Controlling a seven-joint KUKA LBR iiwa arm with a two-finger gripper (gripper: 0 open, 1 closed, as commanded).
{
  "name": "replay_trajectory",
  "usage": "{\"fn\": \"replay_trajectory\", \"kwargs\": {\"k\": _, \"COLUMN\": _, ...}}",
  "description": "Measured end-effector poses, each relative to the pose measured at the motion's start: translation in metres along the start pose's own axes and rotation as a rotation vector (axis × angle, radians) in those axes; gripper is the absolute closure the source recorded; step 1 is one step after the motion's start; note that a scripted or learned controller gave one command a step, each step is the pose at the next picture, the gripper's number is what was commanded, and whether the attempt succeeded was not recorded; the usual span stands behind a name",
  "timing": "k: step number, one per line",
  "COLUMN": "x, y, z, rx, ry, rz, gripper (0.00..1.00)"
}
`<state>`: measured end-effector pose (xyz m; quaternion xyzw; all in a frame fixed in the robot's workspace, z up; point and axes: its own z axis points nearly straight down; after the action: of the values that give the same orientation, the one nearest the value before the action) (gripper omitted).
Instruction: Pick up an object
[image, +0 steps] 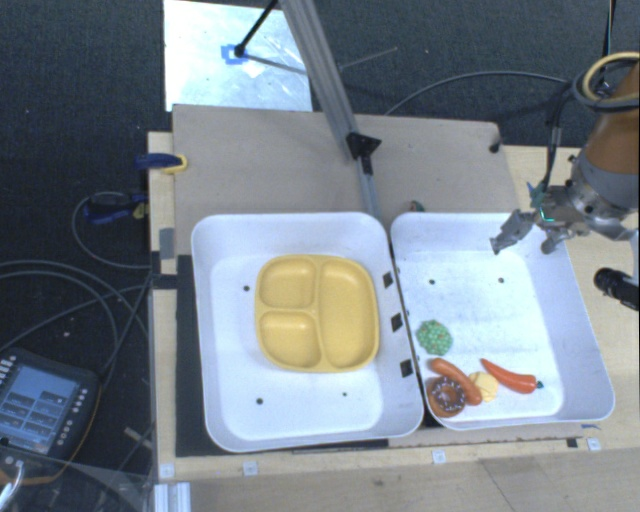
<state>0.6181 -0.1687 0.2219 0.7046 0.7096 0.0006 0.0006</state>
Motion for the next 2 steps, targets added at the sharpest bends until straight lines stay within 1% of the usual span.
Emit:
{"fn": "replay_trajectory", "kwargs": {"k": 1, "x": 0.000, "y": 0.000, "z": 0.000, "rx": 0.000, "ry": 0.000, "rz": -0.001, "gripper": 0.00}}
{"fn": "replay_trajectory", "kwargs": {"k": 2, "x": 0.007, "y": -0.008, "z": 0.054, "rx": 0.005, "ry": 0.001, "rz": 0.005, "gripper": 0.00}}
